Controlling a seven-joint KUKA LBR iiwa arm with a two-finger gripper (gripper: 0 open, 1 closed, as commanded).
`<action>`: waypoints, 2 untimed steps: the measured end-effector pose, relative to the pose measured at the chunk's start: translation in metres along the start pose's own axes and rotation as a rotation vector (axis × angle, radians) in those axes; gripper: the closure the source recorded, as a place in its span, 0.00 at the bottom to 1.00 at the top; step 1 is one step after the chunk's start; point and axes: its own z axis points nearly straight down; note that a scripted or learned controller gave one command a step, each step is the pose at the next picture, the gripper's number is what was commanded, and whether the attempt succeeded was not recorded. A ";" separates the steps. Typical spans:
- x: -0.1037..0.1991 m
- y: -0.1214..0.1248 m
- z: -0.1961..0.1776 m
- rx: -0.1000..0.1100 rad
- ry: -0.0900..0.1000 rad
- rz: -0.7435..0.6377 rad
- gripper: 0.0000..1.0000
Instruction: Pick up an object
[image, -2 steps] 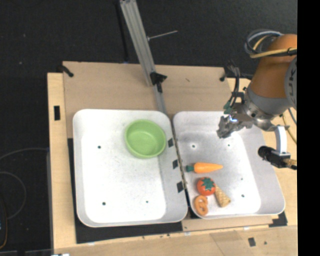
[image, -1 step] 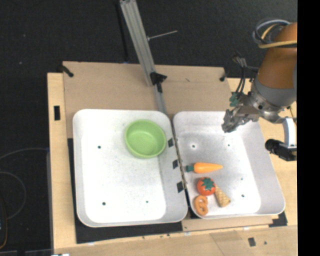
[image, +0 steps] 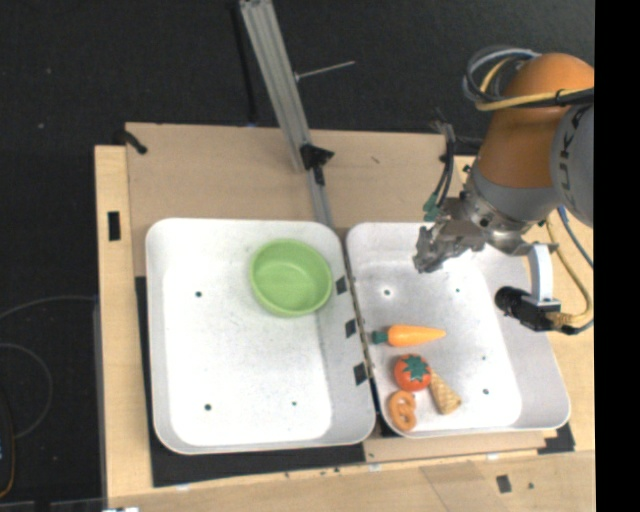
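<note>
My gripper (image: 428, 257) hangs over the upper part of the right bin (image: 500, 400), up and to the right of the toy carrot (image: 410, 336). The carrot lies orange and sideways near the bin's left wall. Below it sit a red tomato (image: 412, 372), a tan cone-like piece (image: 445, 393) and an orange pretzel-like piece (image: 401, 408), close together in the bin's lower left. Nothing shows between the fingers. A green bowl (image: 290, 277) stands in the left bin (image: 200, 340), near its upper right.
A slanted metal pole (image: 285, 100) with a black clamp rises behind the bins at the centre. A black fitting with cables (image: 525, 305) hangs off the arm over the right bin's right side. The wooden bench (image: 200, 170) surrounds both bins.
</note>
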 end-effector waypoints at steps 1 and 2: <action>0.048 -0.004 0.013 0.001 0.000 -0.001 1.00; 0.106 -0.003 0.008 -0.001 0.002 0.000 1.00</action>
